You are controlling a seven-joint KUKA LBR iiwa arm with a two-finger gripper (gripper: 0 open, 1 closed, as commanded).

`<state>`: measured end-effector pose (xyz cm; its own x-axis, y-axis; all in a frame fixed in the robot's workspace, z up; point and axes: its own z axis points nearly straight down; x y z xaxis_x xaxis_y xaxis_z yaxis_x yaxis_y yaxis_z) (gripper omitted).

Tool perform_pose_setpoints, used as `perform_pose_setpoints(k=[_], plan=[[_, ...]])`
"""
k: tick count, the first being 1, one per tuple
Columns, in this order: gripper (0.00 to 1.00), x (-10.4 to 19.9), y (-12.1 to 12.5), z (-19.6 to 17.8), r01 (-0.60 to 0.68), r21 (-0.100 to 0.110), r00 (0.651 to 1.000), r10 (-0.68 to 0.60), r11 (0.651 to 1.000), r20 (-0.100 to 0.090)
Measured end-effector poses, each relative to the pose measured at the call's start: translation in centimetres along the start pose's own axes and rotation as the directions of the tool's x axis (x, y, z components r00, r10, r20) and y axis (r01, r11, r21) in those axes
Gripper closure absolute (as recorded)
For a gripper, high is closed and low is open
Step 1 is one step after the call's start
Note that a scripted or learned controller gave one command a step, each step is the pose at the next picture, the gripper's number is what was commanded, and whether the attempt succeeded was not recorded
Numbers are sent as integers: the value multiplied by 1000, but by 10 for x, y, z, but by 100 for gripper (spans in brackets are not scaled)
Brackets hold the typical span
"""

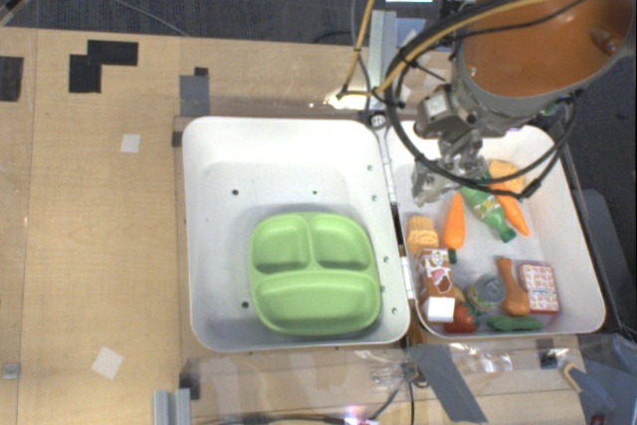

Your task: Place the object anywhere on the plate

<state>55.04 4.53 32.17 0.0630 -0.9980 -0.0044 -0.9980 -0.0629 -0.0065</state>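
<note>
Two white bins sit side by side on the wooden bench. In the left bin a green plate with three compartments lies toward the near side, nothing on it. The right bin holds a clutter of toy food. A yellow waffle-like piece lies near the left wall, with a small carton just nearer than it and a red piece at the near edge. An orange carrot lies just right of the yellow piece, pointing far to near. A green bottle lies tilted beside it, and a second carrot touches the bottle's right side. Farther back an orange-yellow piece shows under the cables. Toward the near right there is a grey round can, a brown piece, a pink-and-white box, and a green piece at the near edge.

The arm reaches in from the right, its orange band above the far part of the right bin, cables looping around it. The gripper hangs over the far left part of that bin, just beyond the carrot and bottle. Whether its jaws are parted or closed I cannot tell, and nothing shows between them. All the food is in the right bin, well apart from the plate.
</note>
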Motion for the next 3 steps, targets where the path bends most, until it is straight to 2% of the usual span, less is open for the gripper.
perform_pose_setpoints(k=[1, 2, 3], plan=[[100, -76, 36, 128, 115, -12, 993, -115, 993, 3], [100, -53, 39, -86, 173, 6, 985, -173, 985, -1], [100, 19, 62, -166, 55, 3, 999, -55, 998, -2]])
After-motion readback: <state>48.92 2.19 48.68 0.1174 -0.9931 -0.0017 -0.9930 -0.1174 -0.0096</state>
